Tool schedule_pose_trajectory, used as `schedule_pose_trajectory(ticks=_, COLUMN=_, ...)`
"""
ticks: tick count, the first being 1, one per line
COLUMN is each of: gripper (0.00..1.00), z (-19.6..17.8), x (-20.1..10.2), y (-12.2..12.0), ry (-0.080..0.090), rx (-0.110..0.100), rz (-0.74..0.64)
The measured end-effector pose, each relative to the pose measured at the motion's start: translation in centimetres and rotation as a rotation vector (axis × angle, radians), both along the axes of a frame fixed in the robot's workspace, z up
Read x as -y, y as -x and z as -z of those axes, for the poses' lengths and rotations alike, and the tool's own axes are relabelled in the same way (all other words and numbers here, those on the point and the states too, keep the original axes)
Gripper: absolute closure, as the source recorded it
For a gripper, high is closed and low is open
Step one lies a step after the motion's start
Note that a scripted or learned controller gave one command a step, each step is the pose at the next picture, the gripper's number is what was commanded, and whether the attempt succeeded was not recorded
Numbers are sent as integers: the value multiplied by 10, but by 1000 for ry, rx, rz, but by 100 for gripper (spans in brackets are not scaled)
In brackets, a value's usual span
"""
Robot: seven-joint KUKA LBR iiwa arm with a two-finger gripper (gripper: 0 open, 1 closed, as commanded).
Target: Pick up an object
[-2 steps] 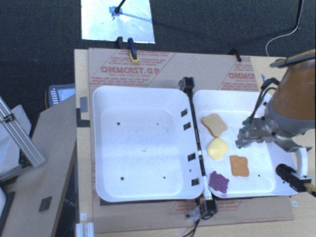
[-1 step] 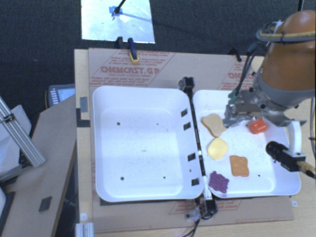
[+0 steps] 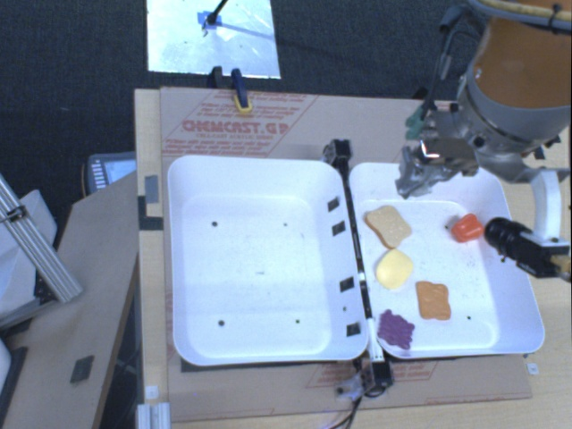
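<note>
The grey arm with its orange band [image 3: 523, 52] holds its pincer [image 3: 418, 175] over the far edge of the right shallow white bin [image 3: 518, 315]; how far it is open I cannot tell. The tan bread-shaped slice [image 3: 388, 226] lies nearest below, so I judge a straight descent centred on it best, avoiding the yellow rounded lump [image 3: 394, 269] beside it.

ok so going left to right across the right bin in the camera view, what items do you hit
purple piece → yellow piece → orange-brown piece → red-orange piece. The tan toast-shaped piece overlaps the first two in left-right position, so it is left out.
</note>
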State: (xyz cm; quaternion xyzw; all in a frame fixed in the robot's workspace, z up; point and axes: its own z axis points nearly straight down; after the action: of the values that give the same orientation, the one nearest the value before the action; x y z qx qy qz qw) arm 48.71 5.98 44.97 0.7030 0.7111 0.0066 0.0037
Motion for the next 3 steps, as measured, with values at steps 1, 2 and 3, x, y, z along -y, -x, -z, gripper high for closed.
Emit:
schedule_pose_trajectory(ticks=1, gripper=100, z=-91, x=-46, y=0, ry=0, rx=-2, rz=2)
schedule_pose_trajectory(ticks=2, gripper=100, z=-85, x=-99, y=-21, ry=3, rx=-11, rz=3)
schedule_pose_trajectory(ticks=3, gripper=100, z=-85, x=-167, y=-38, ry=2, rx=-12, rz=1)
